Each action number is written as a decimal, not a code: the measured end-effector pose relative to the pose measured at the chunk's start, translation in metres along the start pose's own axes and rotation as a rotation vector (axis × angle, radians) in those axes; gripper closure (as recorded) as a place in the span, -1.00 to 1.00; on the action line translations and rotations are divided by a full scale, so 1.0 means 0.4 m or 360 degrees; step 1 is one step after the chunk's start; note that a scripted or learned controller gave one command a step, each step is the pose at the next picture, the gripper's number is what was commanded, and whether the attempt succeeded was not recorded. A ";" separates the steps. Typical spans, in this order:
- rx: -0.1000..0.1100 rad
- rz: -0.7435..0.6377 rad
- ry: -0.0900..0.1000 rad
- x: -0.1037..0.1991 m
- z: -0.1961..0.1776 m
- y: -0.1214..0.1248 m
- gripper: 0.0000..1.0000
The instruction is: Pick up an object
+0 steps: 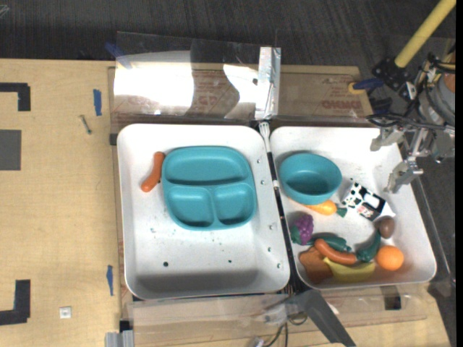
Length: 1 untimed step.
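Right bin, toys clustered front, gripper above far edge.

The gripper is hanging over the right bin's far right rim. A teal bowl is sitting in that bin above piled toy food. The left bin is holding a teal divided plate beside an orange carrot.

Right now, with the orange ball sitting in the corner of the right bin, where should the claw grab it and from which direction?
Take the orange ball across its middle, coming straight down from above. It is round, so any width fits, but the bin wall hems its right side and the green piece and yellow banana crowd its left, so set the fingers toward the near and far sides.
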<state>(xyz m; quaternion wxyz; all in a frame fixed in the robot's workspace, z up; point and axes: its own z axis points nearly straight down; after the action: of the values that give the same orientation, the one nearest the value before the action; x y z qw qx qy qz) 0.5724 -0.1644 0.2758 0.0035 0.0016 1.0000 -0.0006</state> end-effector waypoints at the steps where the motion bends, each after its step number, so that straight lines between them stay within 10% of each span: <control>1: -0.0005 0.0078 0.0019 -0.010 0.298 0.034 -1.00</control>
<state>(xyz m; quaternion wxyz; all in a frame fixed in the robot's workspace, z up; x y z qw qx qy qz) 0.5773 -0.1510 0.1566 -0.0023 0.0262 0.9997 0.0011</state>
